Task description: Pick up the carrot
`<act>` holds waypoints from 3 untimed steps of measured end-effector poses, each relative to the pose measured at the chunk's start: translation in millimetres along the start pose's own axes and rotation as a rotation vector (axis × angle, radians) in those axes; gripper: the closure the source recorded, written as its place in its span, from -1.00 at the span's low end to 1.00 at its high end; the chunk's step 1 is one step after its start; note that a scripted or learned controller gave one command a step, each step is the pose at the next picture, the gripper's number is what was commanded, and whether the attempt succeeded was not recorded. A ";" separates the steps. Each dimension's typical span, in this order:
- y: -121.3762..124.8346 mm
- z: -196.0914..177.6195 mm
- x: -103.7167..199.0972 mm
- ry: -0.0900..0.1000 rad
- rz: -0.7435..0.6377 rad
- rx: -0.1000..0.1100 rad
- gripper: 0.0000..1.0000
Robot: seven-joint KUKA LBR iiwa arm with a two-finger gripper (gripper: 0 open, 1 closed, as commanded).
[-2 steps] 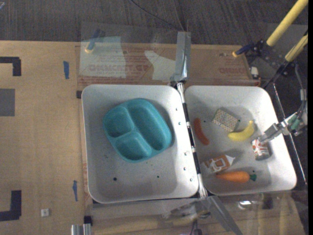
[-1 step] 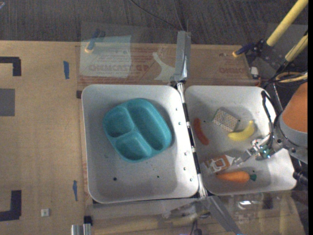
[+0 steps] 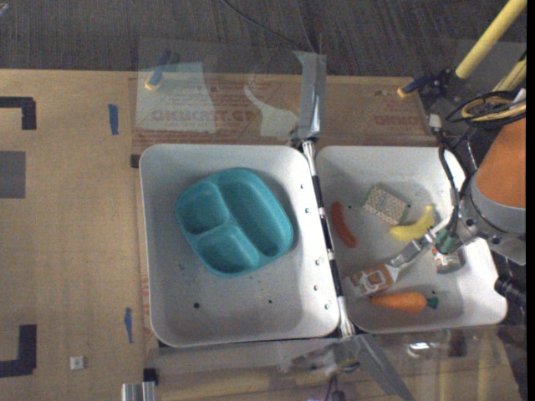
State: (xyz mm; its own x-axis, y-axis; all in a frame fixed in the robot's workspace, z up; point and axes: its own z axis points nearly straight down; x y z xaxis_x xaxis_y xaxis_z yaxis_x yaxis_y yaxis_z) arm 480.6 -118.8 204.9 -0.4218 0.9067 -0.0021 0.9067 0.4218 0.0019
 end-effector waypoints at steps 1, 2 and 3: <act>10.7 88.1 7.7 -0.012 -0.031 -0.021 -1.00; -16.1 70.6 -32.4 -0.001 0.050 0.000 -1.00; 10.4 43.8 -1.7 -0.001 0.103 -0.001 -1.00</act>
State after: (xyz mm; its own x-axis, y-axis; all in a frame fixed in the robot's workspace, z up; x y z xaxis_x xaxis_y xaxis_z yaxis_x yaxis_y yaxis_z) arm 490.9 -116.0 161.0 -0.3260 0.9454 -0.0027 0.9454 0.3260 0.0028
